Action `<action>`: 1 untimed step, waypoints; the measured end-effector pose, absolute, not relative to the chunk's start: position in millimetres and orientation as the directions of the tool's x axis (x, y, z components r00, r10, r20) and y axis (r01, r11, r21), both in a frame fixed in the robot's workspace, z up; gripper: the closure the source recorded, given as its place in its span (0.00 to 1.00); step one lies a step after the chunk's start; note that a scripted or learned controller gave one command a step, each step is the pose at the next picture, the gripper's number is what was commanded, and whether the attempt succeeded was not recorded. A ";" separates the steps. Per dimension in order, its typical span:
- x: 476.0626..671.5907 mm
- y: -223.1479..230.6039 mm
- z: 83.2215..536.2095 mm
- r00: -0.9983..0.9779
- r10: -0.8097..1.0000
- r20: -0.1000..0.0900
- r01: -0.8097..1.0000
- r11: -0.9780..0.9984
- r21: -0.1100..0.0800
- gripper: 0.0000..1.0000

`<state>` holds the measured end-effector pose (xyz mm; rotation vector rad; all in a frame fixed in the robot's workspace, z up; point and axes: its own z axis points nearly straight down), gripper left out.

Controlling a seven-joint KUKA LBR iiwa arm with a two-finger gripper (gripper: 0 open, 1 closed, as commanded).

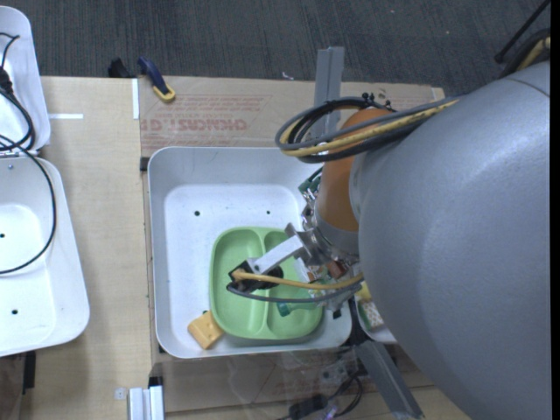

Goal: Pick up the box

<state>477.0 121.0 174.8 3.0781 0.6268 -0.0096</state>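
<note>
You see a green divided plate (pixel 229 265) of smooth, faintly glossy plastic; the white bin (pixel 175 226) around it looks alike (a little shinier), and the cardboard (pixel 201 103) behind it is matt brown.

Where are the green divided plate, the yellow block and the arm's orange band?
green divided plate (pixel 238 318), camera view, bare left compartment floor
yellow block (pixel 204 331), camera view, its top face
orange band (pixel 337 195), camera view, its left side

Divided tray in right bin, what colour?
The divided tray is light green; clearest in camera view.
</note>
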 end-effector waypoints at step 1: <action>557.3 157.3 226.2 0.944 0.331 -0.004 0.331 -0.944 0.001 1.00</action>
